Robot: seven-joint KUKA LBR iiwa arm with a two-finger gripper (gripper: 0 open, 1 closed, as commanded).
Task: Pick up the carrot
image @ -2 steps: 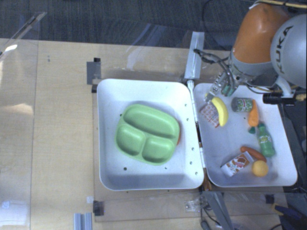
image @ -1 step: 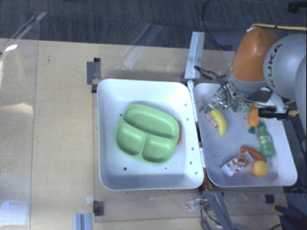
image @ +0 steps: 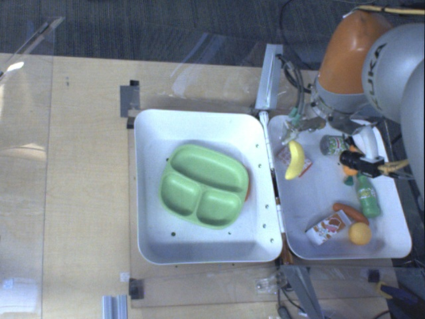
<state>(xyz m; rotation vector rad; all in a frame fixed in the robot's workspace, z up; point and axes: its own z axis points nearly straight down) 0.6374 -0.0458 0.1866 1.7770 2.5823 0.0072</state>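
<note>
Left bin (image: pixel 149 198) holds green divided plate (image: pixel 204 185), bare floor around it, well left of gripper (image: pixel 297 125). Gripper at right bin's (image: pixel 392 244) far-left corner, banana (image: pixel 295 160) just below; finger state: cannot tell. Carrot (image: pixel 350 212) lower right, between carton (image: pixel 327 228), green bottle (image: pixel 367 197), orange ball (image: pixel 359 234).

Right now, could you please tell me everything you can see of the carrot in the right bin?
The carrot is a short orange-red piece, smooth and plastic-looking, lying flat near the front of the right bin. It runs at a slant, from upper left to lower right. Its left end is partly covered by the small red-and-white carton, which seems to touch it. The orange ball sits just in front, and the green bottle lies close beside it.
</note>
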